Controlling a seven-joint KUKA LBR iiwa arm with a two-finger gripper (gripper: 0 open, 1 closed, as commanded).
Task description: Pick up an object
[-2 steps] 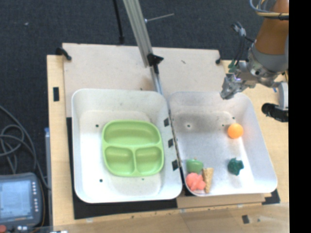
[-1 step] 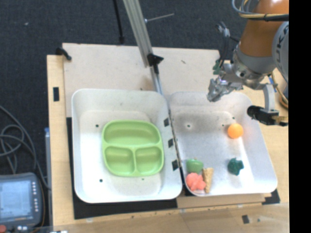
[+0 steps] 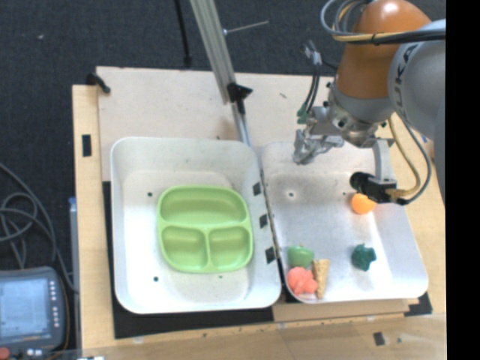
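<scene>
Gripper: the gripper [image 3: 306, 150] hangs over the far-left corner of the right bin [image 3: 330, 201], with nothing between the fingers as far as I can see. Honestly can't tell how wide they stand from up here.
Targets: all the loose stuff sits in the right bin. An orange ball-ish thing [image 3: 362, 204] is by the right wall, a dark green toy [image 3: 364, 257] is near the front right, and a little pile is at the front left: a green piece [image 3: 301, 256], a pink piece [image 3: 302, 280] and a waffle cone [image 3: 322, 275].
Best pick, imo: the dark green toy. It stands apart from everything, so the fingers get room on both sides.
Trickier: the front-left pile is touching itself and hugging the bin wall, so a finger would likely land on a neighbour. The orange one looks round and sits close to the wall, so it may roll away.
How I'd do it: centre over the toy, come straight down, and close only once low enough.
Left bin: the left bin [image 3: 135, 163] holds a lime green divided plate [image 3: 204, 228]. It's too flat and wide for an easy grab.
Surface: white speckled bin floors on a pale wood bench [image 3: 150, 96].
Room: dark carpet [image 3: 45, 36] all round, a metal pole [image 3: 214, 40] slanting over the back, cables and a pendant screen [image 3: 28, 306] at the left.
</scene>
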